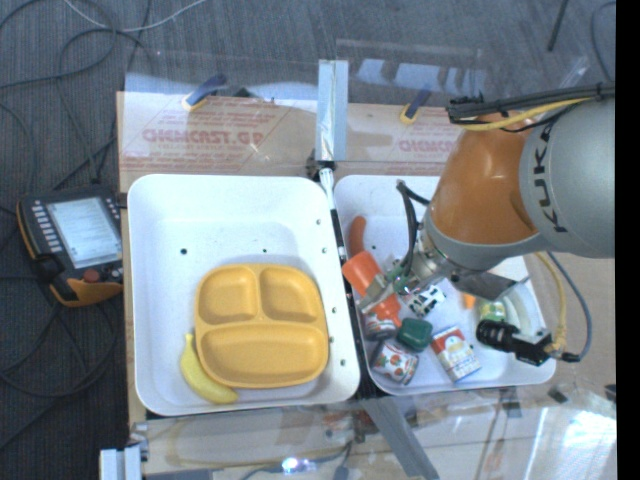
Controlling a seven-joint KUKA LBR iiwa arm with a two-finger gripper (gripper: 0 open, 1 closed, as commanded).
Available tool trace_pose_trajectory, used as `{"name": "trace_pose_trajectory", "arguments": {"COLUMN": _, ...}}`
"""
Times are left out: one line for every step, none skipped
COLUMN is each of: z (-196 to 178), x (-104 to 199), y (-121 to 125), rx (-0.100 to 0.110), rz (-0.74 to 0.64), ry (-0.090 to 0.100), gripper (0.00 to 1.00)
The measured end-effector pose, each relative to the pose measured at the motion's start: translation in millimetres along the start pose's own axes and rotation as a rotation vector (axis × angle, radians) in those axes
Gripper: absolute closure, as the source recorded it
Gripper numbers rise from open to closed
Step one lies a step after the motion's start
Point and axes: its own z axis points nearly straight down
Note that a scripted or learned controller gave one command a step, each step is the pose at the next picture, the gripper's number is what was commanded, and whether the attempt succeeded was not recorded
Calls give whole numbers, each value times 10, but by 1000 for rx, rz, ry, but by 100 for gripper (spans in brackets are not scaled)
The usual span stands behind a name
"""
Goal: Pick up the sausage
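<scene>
Arm reaches in from the right, its orange band over the right bin (535,368). Gripper (405,280) is low among the clutter there; cannot tell how it is set. Sausage (356,234), reddish-orange, lies along the bin's left wall, up from the gripper and apart from it. Small cans and cartons crowd the near edge. Left bin (160,218) holds a yellow divided plate (262,324), with a banana (200,375) touching its lower left rim.
</scene>
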Motion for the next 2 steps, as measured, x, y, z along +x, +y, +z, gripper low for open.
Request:
{"name": "trace_pose_trajectory", "arguments": {"z": -933, "x": 132, "y": 594, "rx": -1, "rz": -223, "ry": -4, "gripper": 100}}
{"name": "trace_pose_trajectory", "arguments": {"z": -765, "x": 610, "y": 460, "rx": -1, "rz": -431, "ry": -2, "gripper": 100}}
